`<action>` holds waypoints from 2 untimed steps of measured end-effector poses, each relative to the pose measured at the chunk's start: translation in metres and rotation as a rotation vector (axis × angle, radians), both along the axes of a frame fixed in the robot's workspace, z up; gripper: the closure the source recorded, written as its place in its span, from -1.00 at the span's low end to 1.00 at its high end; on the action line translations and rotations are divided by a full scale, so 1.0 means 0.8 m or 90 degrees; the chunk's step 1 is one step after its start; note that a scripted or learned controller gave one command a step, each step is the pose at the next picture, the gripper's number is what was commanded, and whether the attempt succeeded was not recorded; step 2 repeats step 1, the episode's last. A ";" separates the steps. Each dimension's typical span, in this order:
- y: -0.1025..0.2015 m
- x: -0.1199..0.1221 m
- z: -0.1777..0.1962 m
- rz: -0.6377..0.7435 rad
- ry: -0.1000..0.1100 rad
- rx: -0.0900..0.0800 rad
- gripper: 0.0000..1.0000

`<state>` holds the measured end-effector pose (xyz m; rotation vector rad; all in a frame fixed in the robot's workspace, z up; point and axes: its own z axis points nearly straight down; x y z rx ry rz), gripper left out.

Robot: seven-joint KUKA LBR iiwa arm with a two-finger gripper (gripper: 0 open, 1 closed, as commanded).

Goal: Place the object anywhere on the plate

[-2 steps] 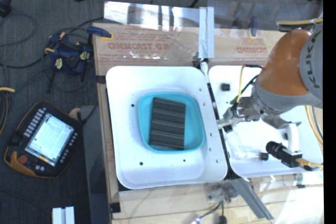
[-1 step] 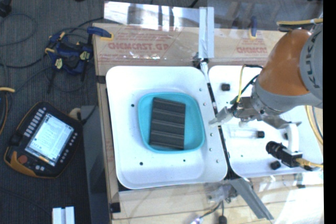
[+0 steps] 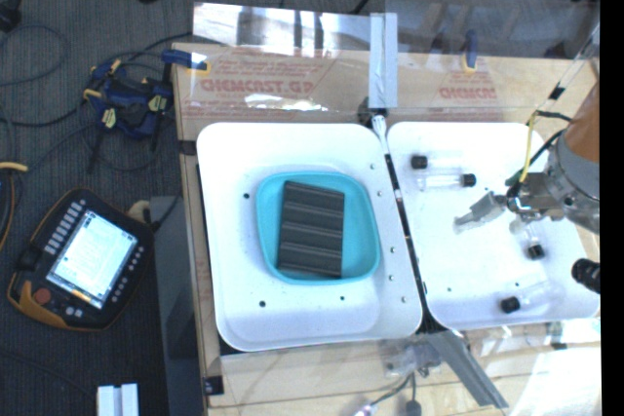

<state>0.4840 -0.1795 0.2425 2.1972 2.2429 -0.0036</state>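
From my feed the dark grey ribbed block (image 3: 312,229) lies flat on the light blue plate (image 3: 364,253) in the left white bin (image 3: 234,307). Claw (image 3: 478,211) over the right bin (image 3: 458,278), can't tell its opening.

1. Two white bins, side by side: left bin (image 3: 292,326); right bin (image 3: 458,287).
2. One blue plate (image 3: 268,209); it lies in the left bin.
3. One dark ribbed block (image 3: 312,229); it lies on the plate.
4. Three clear tubes with black caps in the right bin: upper (image 3: 444,175); middle (image 3: 533,244); lower (image 3: 522,297).
5. One pendant (image 3: 83,258); it lies on the floor.
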 end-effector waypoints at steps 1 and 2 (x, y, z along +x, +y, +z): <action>-0.053 0.005 0.146 0.015 -0.002 -0.001 -1.00; -0.053 0.005 0.146 0.015 -0.002 -0.001 -1.00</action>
